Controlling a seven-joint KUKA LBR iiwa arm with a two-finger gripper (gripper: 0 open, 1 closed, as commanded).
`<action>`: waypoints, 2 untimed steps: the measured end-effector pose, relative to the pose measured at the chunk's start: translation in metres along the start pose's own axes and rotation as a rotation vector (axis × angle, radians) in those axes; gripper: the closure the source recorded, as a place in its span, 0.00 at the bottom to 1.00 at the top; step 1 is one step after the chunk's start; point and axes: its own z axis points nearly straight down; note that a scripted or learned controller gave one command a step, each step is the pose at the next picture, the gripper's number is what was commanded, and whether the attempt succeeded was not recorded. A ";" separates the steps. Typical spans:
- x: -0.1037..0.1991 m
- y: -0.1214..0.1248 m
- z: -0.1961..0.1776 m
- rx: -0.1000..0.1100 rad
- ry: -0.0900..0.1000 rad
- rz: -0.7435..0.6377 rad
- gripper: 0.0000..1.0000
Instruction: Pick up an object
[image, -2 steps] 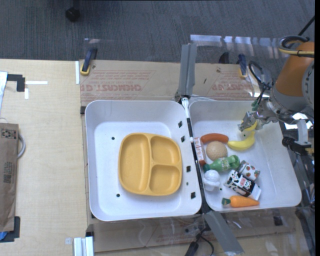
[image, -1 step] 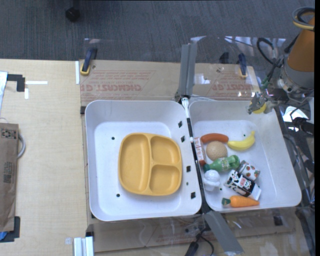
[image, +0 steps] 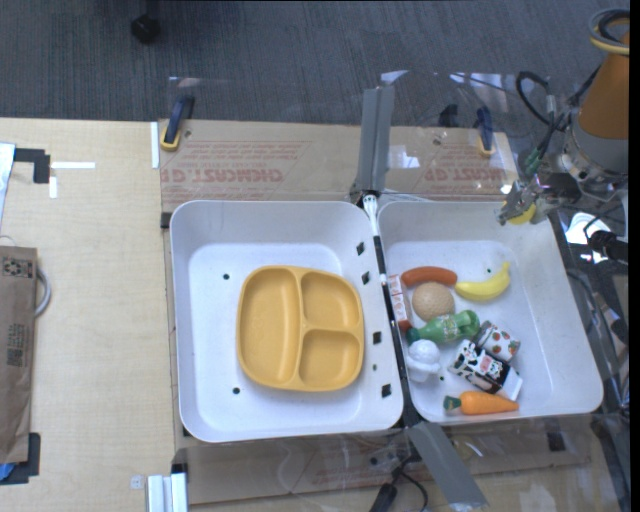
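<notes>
Two white bins sit side by side on the bench, and the pick has not started as far as the scene shows. The left bin (image: 200, 330) holds a yellow divided plate (image: 300, 327), while the right bin (image: 560, 300) holds all the small things: a banana (image: 484, 285), a red sausage (image: 428, 276), a tan ball (image: 433, 300), a green bottle (image: 445, 328), a white toy (image: 423, 358), a black-and-white cow carton (image: 482, 368) and a carrot (image: 482, 403). All of them lie on the bin floor, none lifted. The arm (image: 610, 95) sits high at the right, and its gripper (image: 524, 207) hangs over the far rim of the right bin, well apart from the toys. Nothing appears between the jaws, but how far open they stand cannot be told from this slant, since the tip is small and cluttered by cables. What remains is the whole job: choose a thing, come down, close and lift.
</notes>
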 end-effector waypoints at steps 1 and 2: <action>-0.016 -0.001 0.002 0.003 0.001 0.275 1.00; 0.036 0.000 -0.035 0.002 0.002 0.241 1.00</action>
